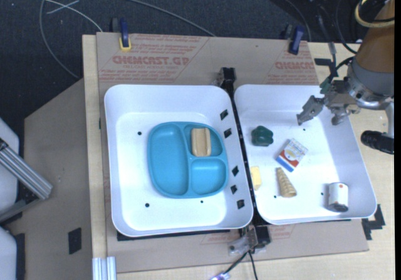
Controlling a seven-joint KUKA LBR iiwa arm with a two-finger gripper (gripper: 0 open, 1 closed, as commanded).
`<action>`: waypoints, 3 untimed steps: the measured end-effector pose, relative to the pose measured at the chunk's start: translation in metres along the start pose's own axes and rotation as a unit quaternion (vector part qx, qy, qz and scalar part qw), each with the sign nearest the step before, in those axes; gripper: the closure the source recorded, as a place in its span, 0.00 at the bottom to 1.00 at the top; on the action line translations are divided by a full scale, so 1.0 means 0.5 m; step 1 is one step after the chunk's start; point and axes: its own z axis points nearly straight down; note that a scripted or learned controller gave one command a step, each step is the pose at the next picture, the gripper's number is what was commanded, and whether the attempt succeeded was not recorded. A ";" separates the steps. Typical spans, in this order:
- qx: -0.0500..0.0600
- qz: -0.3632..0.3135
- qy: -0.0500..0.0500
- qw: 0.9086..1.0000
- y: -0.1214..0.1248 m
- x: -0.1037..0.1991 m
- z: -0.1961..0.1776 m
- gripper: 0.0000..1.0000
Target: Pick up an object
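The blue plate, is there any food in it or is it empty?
Not empty. The blue plate, sitting in the left bin, has one tan, bread-like piece in its upper right compartment; the other compartments look bare.

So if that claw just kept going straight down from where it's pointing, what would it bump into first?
Probably bare floor of the right bin. The gripper hangs over its upper part, fingers spread, nothing beneath. The green object lies well aside, though depth is hard to judge.

grey arm (369,78) with orange band, metal pincer (322,113) with two thin grey fingers, possibly dark cabling
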 end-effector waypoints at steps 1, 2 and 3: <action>-0.007 -0.002 -0.001 1.000 0.006 0.001 -0.016 0.00; -0.005 -0.002 -0.001 1.000 0.009 0.003 0.068 0.00; -0.004 -0.002 0.000 1.000 0.012 0.013 0.193 0.00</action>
